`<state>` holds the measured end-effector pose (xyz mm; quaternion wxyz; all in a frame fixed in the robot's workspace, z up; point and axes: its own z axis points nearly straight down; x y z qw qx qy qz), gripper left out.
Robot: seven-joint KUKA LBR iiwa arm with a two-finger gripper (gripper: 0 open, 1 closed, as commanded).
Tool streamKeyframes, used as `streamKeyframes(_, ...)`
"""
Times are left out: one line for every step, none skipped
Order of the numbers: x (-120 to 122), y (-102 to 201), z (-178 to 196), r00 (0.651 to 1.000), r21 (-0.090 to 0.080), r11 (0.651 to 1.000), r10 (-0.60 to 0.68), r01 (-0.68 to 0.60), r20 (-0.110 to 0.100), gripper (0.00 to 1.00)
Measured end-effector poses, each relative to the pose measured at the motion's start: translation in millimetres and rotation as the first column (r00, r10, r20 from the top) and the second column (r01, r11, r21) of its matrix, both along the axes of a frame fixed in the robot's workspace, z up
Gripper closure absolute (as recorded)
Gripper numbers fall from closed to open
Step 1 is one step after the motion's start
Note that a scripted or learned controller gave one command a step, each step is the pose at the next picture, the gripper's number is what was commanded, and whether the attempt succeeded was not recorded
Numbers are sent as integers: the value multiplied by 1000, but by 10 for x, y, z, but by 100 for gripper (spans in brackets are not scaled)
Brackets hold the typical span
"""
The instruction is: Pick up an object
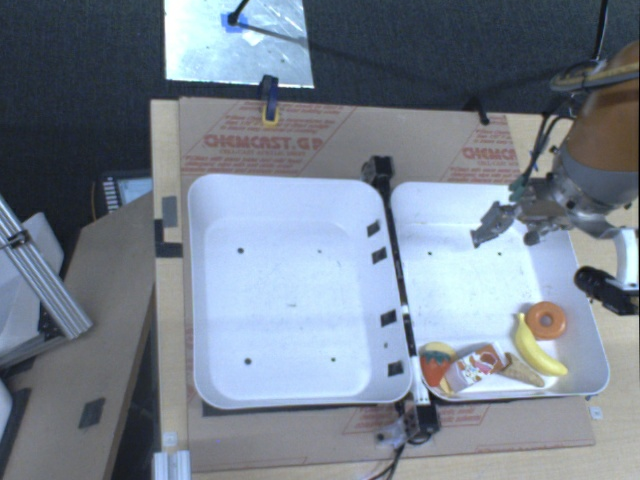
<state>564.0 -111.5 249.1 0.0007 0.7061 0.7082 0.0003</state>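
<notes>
Your hand (492, 226) hangs over the upper part of the right bin (450, 298), and you cannot tell from this slant whether it is open or closed; nothing shows between its tips. The objects lie well apart from it in that bin's near corner: a yellow banana (537, 348) with an orange ring (546, 319) just above it, and along the front wall a small packet (472, 367) beside a red-orange piece (437, 364). The left bin (285, 288) sits beside it on the tabletop (330, 133).

Grey arm (590, 183); orange wrist band
</notes>
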Motion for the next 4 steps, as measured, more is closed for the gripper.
streamKeyframes(-577,110,1101,1000,-1,1000,3,-3,12,0)
streamKeyframes(-766,547,2112,1000,0,1000,5,-5,14,0)
streamKeyframes(-770,1035,2810,1000,2,1000,7,-7,10,0)
streamKeyframes(-778,1907,2863,1000,3,1000,10,-10,2,0)
